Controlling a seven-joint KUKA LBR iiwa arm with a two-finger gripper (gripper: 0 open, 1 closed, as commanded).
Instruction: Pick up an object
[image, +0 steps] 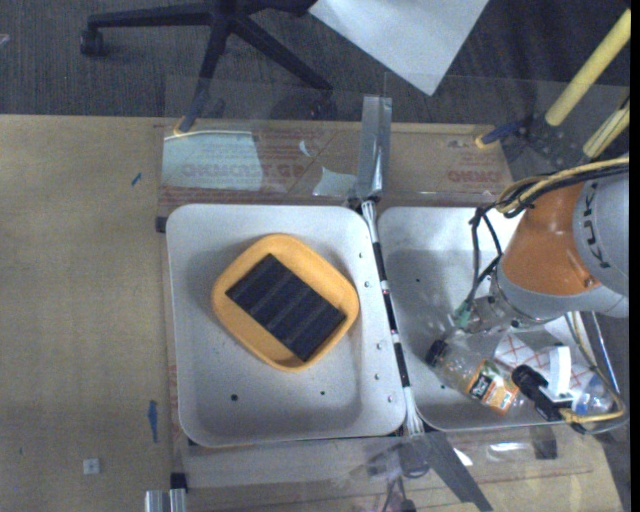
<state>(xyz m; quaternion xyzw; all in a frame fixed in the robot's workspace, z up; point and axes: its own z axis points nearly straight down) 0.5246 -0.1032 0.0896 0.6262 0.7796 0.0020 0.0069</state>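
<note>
Arm (560, 250) low over right bin (420, 250) clutter, clear bottle (470, 372) beneath (grip state impossible to tell), yellow tray (285, 300) in left bin (200, 400)

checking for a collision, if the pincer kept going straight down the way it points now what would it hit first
Probably the clear plastic bottle lying in the right bin, just below the pincer. Depth is hard to judge from this slanted view, so it could instead meet the bin floor beside it.

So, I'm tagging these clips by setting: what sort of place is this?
Probably a robotics lab: an industrial arm over two white bins on a wooden bench, with an office chair base behind.
</note>
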